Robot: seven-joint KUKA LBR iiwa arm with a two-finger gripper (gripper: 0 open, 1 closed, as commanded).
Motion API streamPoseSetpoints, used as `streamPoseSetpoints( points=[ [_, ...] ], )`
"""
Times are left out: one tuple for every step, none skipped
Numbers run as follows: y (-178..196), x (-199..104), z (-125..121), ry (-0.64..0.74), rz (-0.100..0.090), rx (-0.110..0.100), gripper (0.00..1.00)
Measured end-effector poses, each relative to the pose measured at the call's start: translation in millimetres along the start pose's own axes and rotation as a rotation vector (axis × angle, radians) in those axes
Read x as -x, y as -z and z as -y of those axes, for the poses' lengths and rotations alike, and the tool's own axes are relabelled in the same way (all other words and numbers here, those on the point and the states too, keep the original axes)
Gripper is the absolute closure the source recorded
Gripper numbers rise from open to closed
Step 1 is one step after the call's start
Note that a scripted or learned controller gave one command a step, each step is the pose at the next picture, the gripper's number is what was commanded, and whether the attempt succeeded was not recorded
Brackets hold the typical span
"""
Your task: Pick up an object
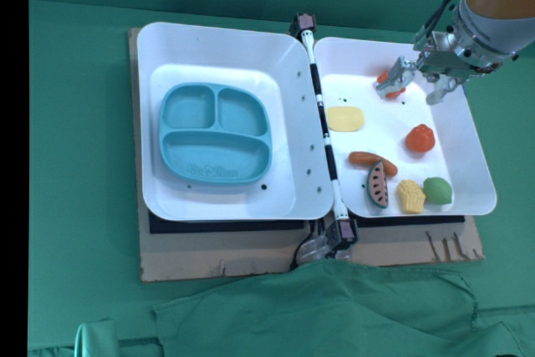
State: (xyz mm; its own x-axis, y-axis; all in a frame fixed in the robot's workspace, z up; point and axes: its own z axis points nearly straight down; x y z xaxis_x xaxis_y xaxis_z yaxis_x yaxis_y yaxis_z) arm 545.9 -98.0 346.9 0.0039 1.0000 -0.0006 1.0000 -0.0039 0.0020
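The small red toy (pixel 389 84) lies at the far end of the right bin (pixel 476 155), touching one finger of the gripper (pixel 420 82), whose jaws stand open (gripping nothing). Centre over it before closing.

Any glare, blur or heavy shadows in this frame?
Camera view: light is even and soft; the white bins are bright but keep their edges; the toys cast only faint shadows; the blue plate is sharp; the pincer looks slightly soft.
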Motion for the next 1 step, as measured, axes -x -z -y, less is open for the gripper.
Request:
streamPoseSetpoints(
  points=[
    [0.0,0.0,0.0,0.0,0.0,0.0,0.0]
  ],
)
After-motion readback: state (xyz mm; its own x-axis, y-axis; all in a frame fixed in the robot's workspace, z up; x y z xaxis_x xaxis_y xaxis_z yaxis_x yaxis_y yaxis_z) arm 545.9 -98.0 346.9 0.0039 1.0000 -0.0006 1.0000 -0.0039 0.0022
